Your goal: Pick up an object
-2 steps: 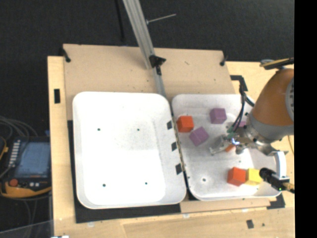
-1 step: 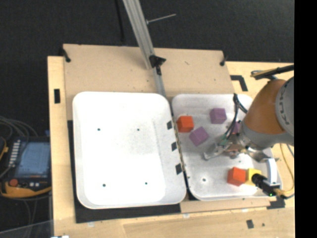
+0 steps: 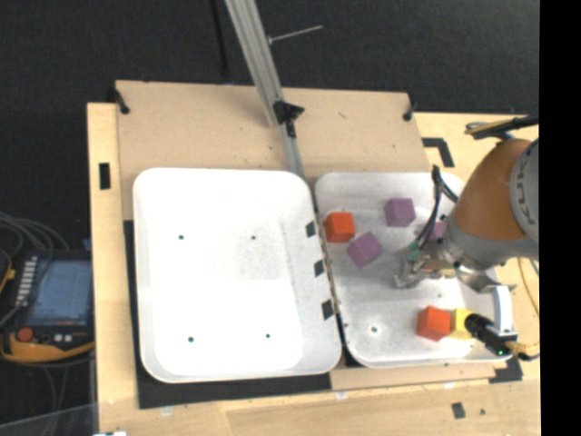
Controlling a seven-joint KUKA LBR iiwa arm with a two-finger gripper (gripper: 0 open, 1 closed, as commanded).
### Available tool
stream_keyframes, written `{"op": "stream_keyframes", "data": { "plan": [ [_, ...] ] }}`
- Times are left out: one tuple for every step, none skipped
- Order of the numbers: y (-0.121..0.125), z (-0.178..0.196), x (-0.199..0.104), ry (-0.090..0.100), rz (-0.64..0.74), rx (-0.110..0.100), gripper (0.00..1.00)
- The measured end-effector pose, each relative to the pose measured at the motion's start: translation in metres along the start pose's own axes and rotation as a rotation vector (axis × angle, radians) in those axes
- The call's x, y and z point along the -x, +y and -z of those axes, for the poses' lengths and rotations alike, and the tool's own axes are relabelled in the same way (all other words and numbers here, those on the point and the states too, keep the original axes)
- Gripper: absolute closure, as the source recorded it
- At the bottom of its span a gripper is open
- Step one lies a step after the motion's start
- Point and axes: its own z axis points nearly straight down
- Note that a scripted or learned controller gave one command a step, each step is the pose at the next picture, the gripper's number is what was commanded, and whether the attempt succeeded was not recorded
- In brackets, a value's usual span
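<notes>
**Hidden, Cropped, Too Small to Tell**

Mostly covered by the arm (image 3: 495,203): a purple block (image 3: 439,230), only a sliver showing just beside the gripper (image 3: 410,273). Buried under the same arm: the right wall of the right bin (image 3: 363,189). Cropped by the left edge: a screen unit (image 3: 50,298) with its cables. Cropped by the top edge: a slanted metal rail (image 3: 250,34). Too small to identify: a few dark specks (image 3: 181,237) on the floor of the left bin (image 3: 227,280).

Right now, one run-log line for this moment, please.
gripper over right bin | near: purple block, orange block | grasp: none seen
</notes>
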Motion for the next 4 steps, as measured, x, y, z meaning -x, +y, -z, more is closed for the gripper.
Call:
{"op": "stream_keyframes", "data": {
  "plan": [
    [0.002,0.046,0.009,-0.001,0.000,-0.001,1.00],
    [0.011,0.095,0.017,-0.001,0.012,-0.001,1.00],
    [0.013,0.150,0.018,-0.001,0.013,0.001,1.00],
    [0.032,0.154,-0.041,0.002,0.018,-0.004,1.00]
  ]
}}
